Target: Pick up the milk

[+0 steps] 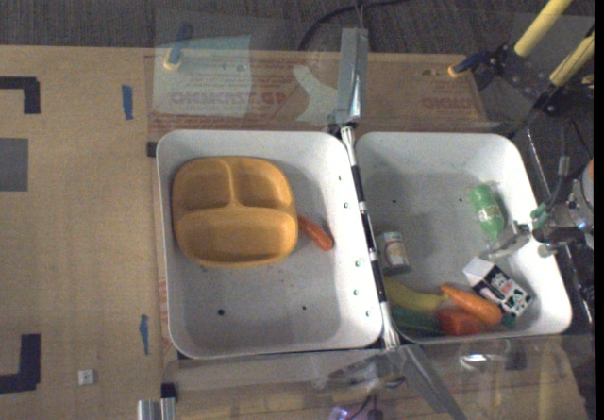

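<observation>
Gripper (530,237) sat at 3 o'clock edge of right bin (425,159), metal fingers slightly parted, nothing between them; one fingertip (500,246) hung just above milk (497,285). Milk: small white carton with black cow patches, lying tilted on bin floor at 4 o'clock. Carrot (471,304) touched carton at its 8 o'clock side, banana (415,297) beyond at 9. Green bottle (487,204) lay at carton's 12. Left bin (189,314) held orange tray (233,210).

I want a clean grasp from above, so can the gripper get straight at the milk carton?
Probably yes: the milk carton lies uncovered just below the gripper, though a carrot touches its left side.
</observation>
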`<act>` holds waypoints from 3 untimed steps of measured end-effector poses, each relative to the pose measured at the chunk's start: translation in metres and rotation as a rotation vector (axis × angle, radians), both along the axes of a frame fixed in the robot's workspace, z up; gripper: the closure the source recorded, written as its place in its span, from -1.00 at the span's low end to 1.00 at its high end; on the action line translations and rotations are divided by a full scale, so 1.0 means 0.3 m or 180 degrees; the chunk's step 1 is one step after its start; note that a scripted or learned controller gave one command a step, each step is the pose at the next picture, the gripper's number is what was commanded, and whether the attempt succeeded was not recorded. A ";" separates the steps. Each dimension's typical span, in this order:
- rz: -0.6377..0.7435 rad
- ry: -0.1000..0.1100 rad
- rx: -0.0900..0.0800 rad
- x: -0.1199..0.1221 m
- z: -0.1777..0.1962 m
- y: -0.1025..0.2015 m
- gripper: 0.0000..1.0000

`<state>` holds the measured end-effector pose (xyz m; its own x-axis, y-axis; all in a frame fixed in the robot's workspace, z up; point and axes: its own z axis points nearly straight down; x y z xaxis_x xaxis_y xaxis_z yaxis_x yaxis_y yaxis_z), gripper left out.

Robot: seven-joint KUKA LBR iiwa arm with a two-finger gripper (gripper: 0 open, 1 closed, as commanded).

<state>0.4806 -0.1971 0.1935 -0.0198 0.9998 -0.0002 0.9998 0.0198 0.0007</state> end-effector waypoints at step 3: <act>-0.0594 0.0000 -0.0001 0.132 -0.096 0.084 -1.00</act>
<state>0.5201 -0.1719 0.1648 0.1661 0.9861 -0.0004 0.9861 -0.1661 0.0005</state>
